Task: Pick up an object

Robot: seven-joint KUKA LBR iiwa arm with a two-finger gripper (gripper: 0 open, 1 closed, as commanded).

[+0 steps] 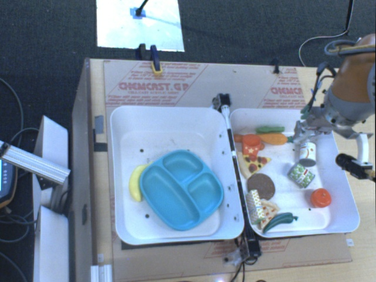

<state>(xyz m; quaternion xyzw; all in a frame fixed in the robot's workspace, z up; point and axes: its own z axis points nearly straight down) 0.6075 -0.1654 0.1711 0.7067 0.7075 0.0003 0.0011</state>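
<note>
Camera view: arm poised over crowded right bin, nothing lifted

Camera view looks down as the gripper (306, 138) hangs over a small white can (306, 153) at the far side of the right bin (348, 207); whether it is released or clenched cannot be told. No object is seen raised, so the pick appears yet to be made. Just nearer than the white can lies a green-labelled can (301, 174), with an orange lid-like piece (321, 198) beyond that. Left of the white can sit a toy carrot (273, 138), a tomato (251, 141), a brown cookie (261, 186) and a pizza slice (262, 209) (close neighbours could crowd a grasp). Well left, the other bin holds a blue divided plate (181, 188) beside a banana (136, 184).
</note>
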